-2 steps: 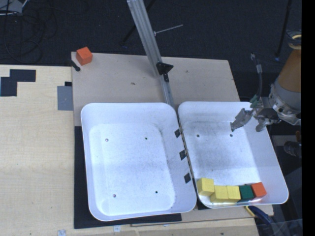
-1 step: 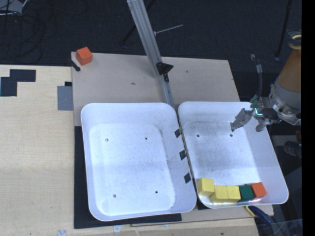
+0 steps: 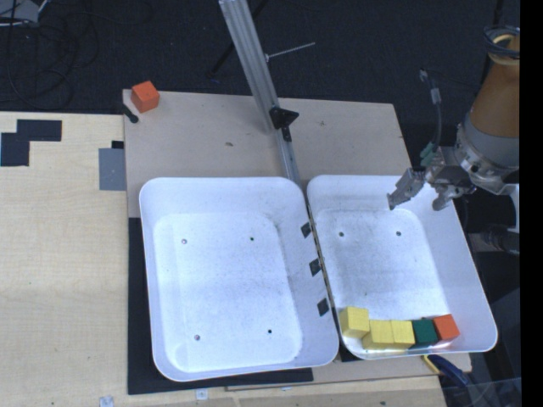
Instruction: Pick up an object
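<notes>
You can see the two-finger metal gripper (image 3: 422, 192) spread open, holding nothing, while small yellow, green and orange blocks (image 3: 399, 330) crowd the shallow white right bin's (image 3: 382, 244) near edge.

- Yellow blocks (image 3: 377, 329) are lying clustered in the right bin's (image 3: 475, 299) near corner.
- Green block (image 3: 423, 332) and orange block (image 3: 445, 326) are sitting beside them (touching).

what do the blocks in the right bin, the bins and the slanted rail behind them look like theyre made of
Blocks: yellow, green and orange, with flat matte faces and crisp edges; likely painted wood or foam, cannot tell which.
Right bin and left bin: white, with smooth rounded rims and a slight sheen, probably moulded plastic.
Rail: silver-grey with lengthwise grooves, looks like extruded aluminium.
</notes>
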You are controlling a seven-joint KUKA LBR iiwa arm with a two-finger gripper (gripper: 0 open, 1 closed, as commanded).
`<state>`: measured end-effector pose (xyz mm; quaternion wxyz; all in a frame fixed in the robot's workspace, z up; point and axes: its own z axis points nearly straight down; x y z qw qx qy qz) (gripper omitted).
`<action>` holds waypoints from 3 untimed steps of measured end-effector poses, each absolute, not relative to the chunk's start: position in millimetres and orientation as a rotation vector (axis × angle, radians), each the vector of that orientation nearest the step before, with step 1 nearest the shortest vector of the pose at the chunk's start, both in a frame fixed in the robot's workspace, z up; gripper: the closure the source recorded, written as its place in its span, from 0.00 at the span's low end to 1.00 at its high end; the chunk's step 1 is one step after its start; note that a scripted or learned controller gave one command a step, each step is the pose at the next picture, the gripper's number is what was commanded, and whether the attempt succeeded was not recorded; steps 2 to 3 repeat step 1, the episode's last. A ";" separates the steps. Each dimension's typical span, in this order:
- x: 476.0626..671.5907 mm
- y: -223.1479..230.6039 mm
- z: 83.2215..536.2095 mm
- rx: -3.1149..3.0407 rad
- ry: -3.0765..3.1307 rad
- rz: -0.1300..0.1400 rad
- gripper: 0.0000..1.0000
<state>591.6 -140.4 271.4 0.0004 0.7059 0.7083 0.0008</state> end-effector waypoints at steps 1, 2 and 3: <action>640.4 -144.2 400.6 2.214 2.219 0.006 0.00; 640.4 -144.2 400.6 2.214 2.219 0.006 0.00; 640.4 -144.2 400.6 2.214 2.219 0.006 0.00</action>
